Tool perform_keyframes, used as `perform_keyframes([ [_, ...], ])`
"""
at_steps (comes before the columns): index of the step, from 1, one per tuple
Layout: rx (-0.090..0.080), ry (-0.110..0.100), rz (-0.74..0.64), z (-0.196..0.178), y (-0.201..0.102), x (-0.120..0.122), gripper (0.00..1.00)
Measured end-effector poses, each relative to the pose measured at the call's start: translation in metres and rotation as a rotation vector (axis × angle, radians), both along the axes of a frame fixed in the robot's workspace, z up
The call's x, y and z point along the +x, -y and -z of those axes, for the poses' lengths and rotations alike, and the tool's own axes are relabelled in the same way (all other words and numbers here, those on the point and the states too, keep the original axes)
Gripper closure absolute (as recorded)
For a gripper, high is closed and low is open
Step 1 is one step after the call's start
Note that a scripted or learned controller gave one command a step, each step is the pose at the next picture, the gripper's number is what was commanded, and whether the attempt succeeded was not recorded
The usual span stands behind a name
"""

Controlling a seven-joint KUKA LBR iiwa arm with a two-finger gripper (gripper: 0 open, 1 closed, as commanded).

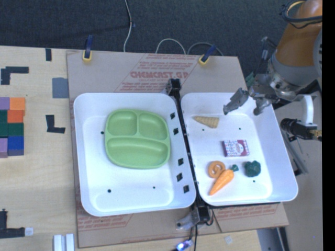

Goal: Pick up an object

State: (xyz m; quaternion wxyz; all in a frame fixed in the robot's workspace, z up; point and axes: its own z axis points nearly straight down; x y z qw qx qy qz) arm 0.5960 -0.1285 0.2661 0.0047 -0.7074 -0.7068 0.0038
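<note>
The right bin [264,190] holds a tan cone [207,121], a purple packet [235,148], an orange pretzel-shaped ring [215,169], an orange carrot [222,181] and a dark green broccoli piece [253,168]. My gripper [246,104] hovers over the bin's far right corner, up and to the right of the cone. Its two fingers are spread apart, open, with nothing between them.
A green divided plate [138,139] lies in the left bin [94,192]. A black divider [180,140] runs between the bins. Coloured blocks [11,127] stand at the bench's far left. Clamps and a cable sit behind the bins.
</note>
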Motion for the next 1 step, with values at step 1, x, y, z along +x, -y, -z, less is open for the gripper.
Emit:
perform_keyframes([
  [1,-0.001,0.011,-0.003,-0.0059,-0.0003,0.002,0.0],
])
